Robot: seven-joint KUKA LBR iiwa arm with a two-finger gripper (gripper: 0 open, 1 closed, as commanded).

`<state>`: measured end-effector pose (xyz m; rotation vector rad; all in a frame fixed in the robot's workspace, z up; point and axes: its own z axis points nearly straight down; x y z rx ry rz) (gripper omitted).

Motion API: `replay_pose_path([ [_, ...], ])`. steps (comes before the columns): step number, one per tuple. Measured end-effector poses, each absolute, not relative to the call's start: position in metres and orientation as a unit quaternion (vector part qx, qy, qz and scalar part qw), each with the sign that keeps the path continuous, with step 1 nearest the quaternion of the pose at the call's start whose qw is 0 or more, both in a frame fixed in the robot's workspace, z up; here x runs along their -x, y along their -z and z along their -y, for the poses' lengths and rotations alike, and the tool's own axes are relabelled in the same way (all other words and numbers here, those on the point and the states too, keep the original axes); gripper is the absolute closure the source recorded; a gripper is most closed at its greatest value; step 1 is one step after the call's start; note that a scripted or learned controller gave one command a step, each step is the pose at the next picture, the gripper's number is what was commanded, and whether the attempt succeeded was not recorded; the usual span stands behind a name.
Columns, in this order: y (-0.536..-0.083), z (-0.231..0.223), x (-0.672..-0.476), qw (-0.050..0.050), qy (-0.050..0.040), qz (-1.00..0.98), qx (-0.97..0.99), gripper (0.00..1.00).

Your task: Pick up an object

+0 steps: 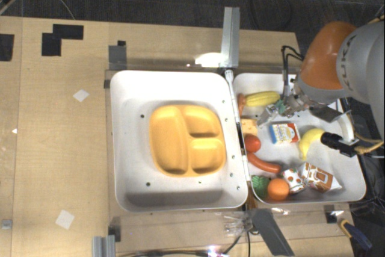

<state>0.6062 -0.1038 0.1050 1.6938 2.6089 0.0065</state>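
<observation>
Two shallow white bins on a wooden bench, seen from above. Along the near edge of the right bin (355, 186) lie an orange (277, 189), a green vegetable (259, 182) and a brown-and-white carton (317, 178); farther in, a red sausage (264, 164), a tomato (252, 143), a lemon (310, 140) and a small blue-and-white carton (283, 132). A banana (261, 99) rests at the far end. The gripper (281, 108) hangs just beside the banana, nothing visible between its fingers; their spread cannot be told. The left bin (129, 129) holds a yellow divided tray (185, 138).
</observation>
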Motion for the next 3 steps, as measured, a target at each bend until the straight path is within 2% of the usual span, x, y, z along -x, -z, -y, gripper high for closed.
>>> replay_pose_path([
  [1,-0.089,0.129,-0.646,-0.003,-0.0009,-0.817,-0.577,0.0],
  [2,-0.103,0.129,-0.651,0.008,-0.0036,-0.819,-0.573,1.0],
  [3,-0.102,0.128,-0.651,0.007,-0.0032,-0.82,-0.572,0.0],
])
